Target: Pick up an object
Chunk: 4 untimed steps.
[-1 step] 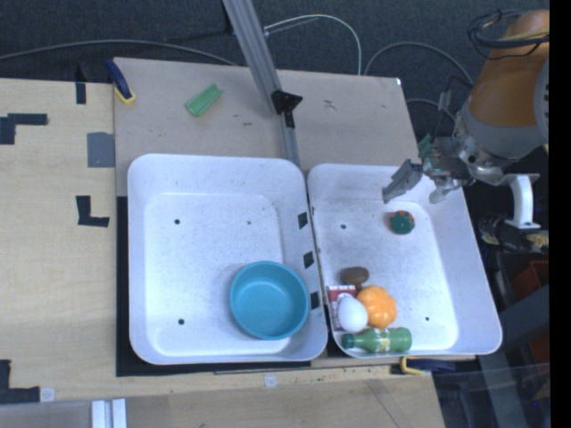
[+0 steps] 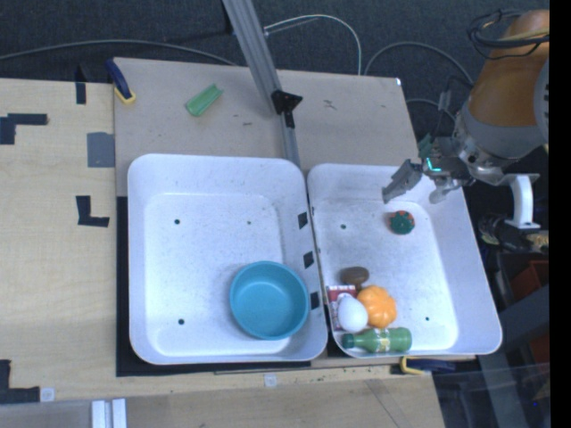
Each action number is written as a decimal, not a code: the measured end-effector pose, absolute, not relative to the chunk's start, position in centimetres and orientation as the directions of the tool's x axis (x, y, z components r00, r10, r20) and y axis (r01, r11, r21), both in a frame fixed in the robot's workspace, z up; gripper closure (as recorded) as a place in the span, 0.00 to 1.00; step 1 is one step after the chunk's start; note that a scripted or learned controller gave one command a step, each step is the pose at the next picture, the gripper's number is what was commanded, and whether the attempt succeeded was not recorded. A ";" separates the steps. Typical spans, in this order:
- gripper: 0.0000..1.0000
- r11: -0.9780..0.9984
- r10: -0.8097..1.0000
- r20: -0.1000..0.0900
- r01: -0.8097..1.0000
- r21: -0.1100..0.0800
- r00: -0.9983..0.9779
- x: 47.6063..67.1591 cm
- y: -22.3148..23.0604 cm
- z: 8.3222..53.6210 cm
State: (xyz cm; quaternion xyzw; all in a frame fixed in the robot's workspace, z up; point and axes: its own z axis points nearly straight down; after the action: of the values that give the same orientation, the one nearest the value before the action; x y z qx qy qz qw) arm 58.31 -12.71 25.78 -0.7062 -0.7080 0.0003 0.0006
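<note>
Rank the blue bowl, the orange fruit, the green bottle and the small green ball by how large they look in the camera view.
1. blue bowl, by far the largest.
2 and 3. green bottle and orange fruit: the bottle is longer, the fruit rounder; too alike to rank.
4. small green ball, the smallest.

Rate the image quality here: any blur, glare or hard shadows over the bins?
Camera view: even, soft lighting, no glare on the two white plastic bins; round blue bowl casts little shadow; overall soft and low-resolution, the grey claw slightly blurred.
</note>
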 end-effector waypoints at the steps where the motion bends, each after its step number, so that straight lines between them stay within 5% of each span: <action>1: 0.00 0.000 1.000 0.000 1.000 -0.007 0.000 58.4 -13.7 20.2; 3: 0.00 0.001 1.000 0.000 1.000 -0.007 -0.001 59.0 -13.1 8.9; 4: 1.00 0.003 1.000 0.001 1.000 -0.003 -0.003 59.1 -13.1 10.2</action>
State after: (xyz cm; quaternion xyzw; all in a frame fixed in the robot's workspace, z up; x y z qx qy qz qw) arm 59.13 -13.06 10.21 -0.7061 -0.7081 0.0008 0.0014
